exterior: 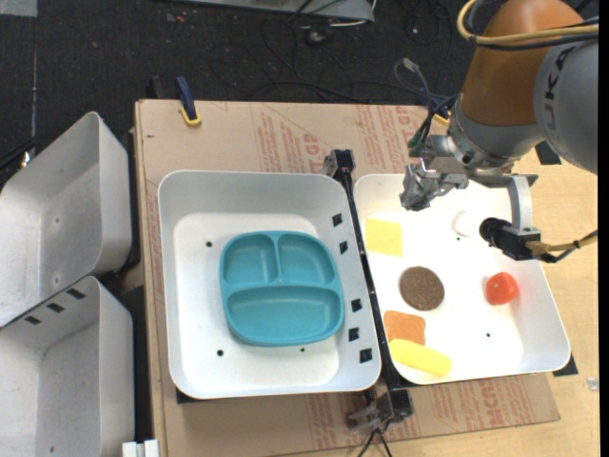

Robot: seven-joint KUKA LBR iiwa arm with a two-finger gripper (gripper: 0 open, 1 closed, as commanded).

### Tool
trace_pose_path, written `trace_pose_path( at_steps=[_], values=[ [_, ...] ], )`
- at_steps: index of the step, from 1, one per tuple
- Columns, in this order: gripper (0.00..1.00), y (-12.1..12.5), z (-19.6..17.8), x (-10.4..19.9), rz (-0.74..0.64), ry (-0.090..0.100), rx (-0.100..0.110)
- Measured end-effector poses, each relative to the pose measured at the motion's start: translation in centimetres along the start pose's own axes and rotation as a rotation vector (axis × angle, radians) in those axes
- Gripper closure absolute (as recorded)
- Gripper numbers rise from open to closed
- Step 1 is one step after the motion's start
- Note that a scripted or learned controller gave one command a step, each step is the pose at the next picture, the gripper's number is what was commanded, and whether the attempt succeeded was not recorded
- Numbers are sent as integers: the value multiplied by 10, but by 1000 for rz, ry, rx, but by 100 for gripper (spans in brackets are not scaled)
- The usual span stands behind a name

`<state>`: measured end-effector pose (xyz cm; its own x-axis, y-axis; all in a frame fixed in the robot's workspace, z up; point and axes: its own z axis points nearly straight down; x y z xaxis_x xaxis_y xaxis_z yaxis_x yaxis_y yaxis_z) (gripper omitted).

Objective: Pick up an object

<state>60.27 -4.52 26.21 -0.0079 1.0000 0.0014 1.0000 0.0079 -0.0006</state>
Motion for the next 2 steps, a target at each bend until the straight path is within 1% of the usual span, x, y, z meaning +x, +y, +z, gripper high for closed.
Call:
trace_pose_path(
  at_steps=[1,2],
  values=[
    [100,8,17,56,-1,0,1],
    [100,5,15,105,0,0,0]
  ],
)
